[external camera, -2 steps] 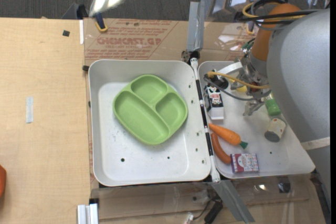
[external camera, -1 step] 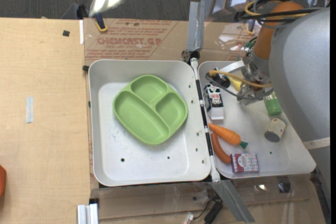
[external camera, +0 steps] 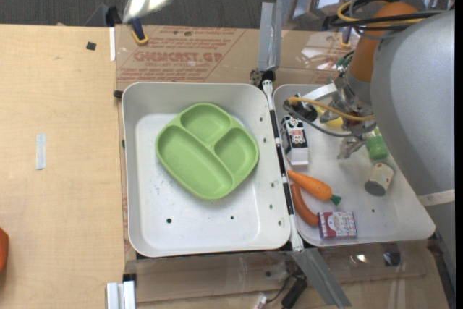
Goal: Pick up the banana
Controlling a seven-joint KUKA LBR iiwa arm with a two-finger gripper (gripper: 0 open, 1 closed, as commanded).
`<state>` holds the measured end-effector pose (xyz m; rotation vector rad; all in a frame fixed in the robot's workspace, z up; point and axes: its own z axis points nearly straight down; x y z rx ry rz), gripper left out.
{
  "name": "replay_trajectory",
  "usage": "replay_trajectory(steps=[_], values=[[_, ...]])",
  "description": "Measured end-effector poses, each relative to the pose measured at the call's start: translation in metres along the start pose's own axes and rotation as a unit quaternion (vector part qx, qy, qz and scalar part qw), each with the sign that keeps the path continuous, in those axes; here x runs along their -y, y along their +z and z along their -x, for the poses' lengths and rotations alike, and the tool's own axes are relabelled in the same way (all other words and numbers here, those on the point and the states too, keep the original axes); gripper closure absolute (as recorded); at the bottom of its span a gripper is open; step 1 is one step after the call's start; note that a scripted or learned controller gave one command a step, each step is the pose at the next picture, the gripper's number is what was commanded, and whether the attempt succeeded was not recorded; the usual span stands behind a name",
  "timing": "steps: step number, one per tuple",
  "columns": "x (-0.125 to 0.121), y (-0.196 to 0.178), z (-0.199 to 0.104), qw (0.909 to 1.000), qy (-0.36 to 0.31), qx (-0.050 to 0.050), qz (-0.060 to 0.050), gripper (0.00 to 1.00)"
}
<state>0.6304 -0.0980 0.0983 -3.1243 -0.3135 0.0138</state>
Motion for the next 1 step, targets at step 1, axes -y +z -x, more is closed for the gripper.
replay_trajectory(steps=[1], values=[[0.0022,0.0087,-0.0147,0.9941,-0.108,0.0,0.0,0.0]])
